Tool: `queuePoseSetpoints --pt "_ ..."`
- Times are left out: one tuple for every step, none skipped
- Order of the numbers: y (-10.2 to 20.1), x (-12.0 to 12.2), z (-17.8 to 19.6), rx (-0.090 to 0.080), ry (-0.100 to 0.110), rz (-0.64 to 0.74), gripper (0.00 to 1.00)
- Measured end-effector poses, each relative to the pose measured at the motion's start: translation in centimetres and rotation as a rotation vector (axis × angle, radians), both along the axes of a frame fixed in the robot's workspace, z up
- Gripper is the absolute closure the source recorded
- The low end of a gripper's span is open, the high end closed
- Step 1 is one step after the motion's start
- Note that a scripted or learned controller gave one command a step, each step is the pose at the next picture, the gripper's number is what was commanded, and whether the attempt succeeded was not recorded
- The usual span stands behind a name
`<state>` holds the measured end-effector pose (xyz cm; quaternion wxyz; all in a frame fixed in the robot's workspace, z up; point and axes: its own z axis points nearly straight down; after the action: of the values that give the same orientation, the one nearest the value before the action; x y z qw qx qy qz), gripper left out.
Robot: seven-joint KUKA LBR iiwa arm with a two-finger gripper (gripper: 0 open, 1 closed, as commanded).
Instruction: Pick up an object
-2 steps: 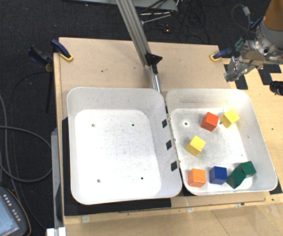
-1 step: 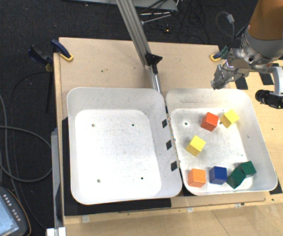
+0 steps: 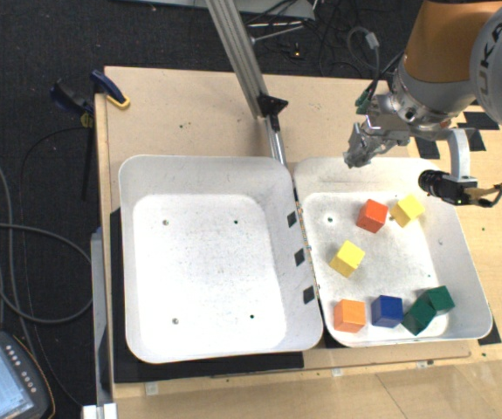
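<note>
Six blocks in right bin, gripper above its far rim

Six blocks scattered in the right bin [image 3: 460, 260]: orange-red block [image 3: 373, 216] and yellow block [image 3: 407, 209] toward the far side, just beside each other; a second yellow block [image 3: 348, 257] near the middle; orange block [image 3: 349, 315], blue block [image 3: 388, 311] and green block [image 3: 429, 308] lined up along the near wall, the green one close to the near right corner. Left bin [image 3: 146, 182] side by side with the right one. Gripper [image 3: 359, 153] poised over the far left edge of the right bin, pointing down and left, apart from every block. Nothing seen between the fingers. Open or closed: cannot tell at this angle. Blue clamp [image 3: 102, 90] at the far left corner of the bench [image 3: 189, 112].
</note>
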<state>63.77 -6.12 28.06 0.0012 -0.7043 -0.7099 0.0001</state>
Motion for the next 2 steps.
queuePoseSetpoints --pt "6.1 -0.8 -1.3 0.001 0.001 0.001 1.0" --pt "10.6 -2.4 -2.0 0.0 0.001 -0.001 1.0"
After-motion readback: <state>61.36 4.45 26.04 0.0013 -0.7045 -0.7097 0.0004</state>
